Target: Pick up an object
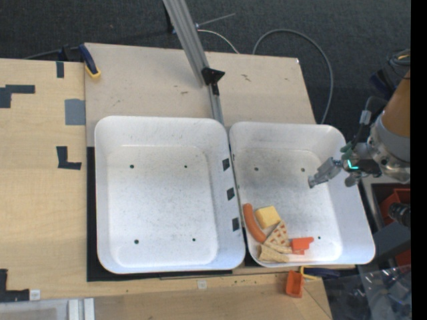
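In the right bin [293,139], near its front edge, lies a small heap of toy food: an orange-red sausage [253,223], a yellow cheese block [268,216], a tan cracker-like piece [276,242] and a small orange-red piece [302,245]. My gripper [331,171] hangs over the right side of that bin, up and to the right of the heap, well apart from it. Its grey fingers [323,174] point left. Nothing shows between them.
The left bin [110,179] stands beside the right one. A slanted metal pole [190,39] rises from the back between the bins. An orange clamp [294,282] sits at the bench's front edge below the right bin. Cables loop behind it.
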You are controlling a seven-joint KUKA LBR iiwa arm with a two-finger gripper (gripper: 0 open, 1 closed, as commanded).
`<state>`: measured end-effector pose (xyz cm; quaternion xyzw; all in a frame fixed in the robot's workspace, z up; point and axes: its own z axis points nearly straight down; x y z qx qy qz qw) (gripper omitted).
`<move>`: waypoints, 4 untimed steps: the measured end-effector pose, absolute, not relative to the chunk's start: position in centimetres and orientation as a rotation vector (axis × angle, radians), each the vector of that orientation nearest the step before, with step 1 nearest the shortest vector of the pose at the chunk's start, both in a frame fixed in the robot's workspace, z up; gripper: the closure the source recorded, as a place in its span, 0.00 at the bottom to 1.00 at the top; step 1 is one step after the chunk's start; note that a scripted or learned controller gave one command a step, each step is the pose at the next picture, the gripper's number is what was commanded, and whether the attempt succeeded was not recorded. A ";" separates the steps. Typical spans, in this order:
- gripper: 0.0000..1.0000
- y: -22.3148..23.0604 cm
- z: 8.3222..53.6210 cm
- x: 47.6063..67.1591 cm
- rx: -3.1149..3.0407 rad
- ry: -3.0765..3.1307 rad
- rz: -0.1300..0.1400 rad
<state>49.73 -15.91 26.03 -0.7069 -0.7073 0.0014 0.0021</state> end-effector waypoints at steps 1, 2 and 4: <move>0.00 -15.9 26.2 49.8 -2.219 -2.223 0.002; 0.00 -15.3 19.9 49.7 -2.215 -2.218 0.007; 0.00 -16.1 10.3 50.0 -2.217 -2.216 0.007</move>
